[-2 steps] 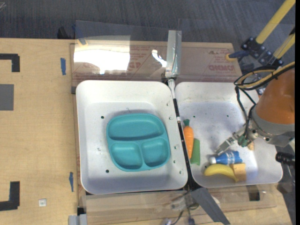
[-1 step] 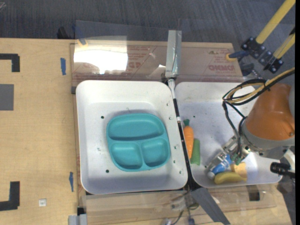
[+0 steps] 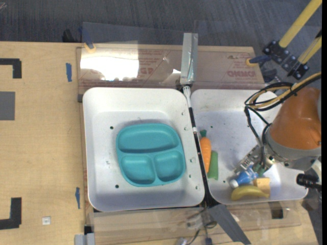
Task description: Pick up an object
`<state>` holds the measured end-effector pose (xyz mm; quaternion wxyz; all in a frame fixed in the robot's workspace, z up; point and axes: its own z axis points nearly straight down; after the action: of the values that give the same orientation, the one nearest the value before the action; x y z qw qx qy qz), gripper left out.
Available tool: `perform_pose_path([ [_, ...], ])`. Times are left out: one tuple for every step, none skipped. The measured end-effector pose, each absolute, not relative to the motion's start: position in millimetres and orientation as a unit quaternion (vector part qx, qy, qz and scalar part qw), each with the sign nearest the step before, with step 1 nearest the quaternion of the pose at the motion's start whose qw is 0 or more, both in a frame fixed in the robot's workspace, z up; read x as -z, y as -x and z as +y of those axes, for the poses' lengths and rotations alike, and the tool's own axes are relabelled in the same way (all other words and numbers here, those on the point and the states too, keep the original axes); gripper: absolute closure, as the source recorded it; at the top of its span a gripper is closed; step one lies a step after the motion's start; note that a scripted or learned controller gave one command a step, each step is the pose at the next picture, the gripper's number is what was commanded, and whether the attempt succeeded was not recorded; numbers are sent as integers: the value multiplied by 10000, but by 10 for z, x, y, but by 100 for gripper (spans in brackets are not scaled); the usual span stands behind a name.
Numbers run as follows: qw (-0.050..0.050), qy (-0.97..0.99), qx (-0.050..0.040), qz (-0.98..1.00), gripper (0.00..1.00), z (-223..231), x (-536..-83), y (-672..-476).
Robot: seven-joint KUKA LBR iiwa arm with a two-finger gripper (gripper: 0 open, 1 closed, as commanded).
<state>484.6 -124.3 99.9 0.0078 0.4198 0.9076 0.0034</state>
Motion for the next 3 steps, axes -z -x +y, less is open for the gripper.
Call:
perform_pose_path([
  [23, -4374, -11, 8993, 100, -1146, -1171, -4806],
  [15, -6293, -14, 7772, 100, -1096, -881, -4806],
  [38, -6392, -44, 7691, 100, -588, -1889, -4932],
])
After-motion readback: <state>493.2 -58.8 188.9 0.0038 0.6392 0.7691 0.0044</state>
